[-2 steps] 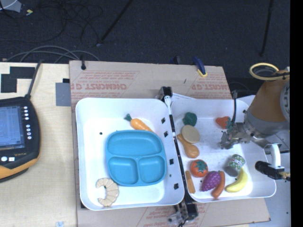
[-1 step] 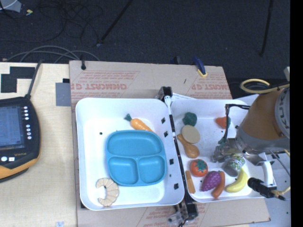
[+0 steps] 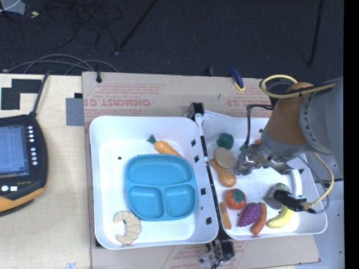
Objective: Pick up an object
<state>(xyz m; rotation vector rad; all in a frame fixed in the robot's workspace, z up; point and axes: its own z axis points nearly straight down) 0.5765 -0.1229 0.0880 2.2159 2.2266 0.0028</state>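
Even overhead light, white bins (image 3: 106, 150) bright but not blown out, floor beyond bench dark, soft shadows, slight overall blur.

A blue divided plate (image 3: 161, 185), orange carrot (image 3: 166, 147) and beige croissant (image 3: 127, 227) in a white bin (image 3: 106, 150); nearby, purple grapes (image 3: 250, 214), yellow banana (image 3: 280, 219).

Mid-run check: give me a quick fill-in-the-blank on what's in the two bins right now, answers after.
1. The blue divided plate lies in the ____ bin as the camera sees it.
2. The carrot lies just above the plate, and the ____ lies by the plate's lower left corner.
3. The banana lies in the same bin as the ____ grapes.
4. The gripper is over the ____ bin.

Answers: left; croissant; purple; right
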